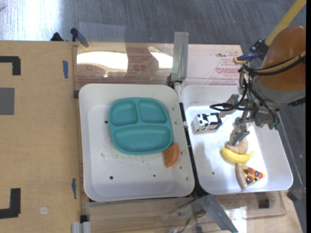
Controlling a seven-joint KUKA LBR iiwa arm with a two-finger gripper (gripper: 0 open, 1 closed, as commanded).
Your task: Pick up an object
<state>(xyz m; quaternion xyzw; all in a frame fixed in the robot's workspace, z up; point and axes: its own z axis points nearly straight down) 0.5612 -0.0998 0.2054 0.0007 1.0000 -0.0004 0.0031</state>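
The fingers (239, 139) are reaching down into the right bin (279, 144) and are standing close together, their tips meeting a small pale-pink rounded object (239, 145) that is lying just at the 12 o'clock side of a toy banana (236, 155); whether they are actually pinching that object or only pressing on it is too blurred to tell, so no grasp can be claimed. Outward from there, a toy pizza slice (249, 175) is sitting at about 5 o'clock from the fingers, just beside the banana, and a black-and-white box (206, 122) is resting at roughly 10 o'clock, apart from them. The arm (284, 57) is leaning in from 2 o'clock with cables trailing around the wrist. Across the divider at 9 o'clock, the left bin (92, 144) is holding a teal divided plate (140, 125) with an orange, bread-like piece (170, 155) touching its 5 o'clock edge. Both bins are sitting on the counter (34, 130). By my reading, the task is at the closing stage: the descent looks finished, nothing is lifted yet, and securing the object and raising it clear are what is left.
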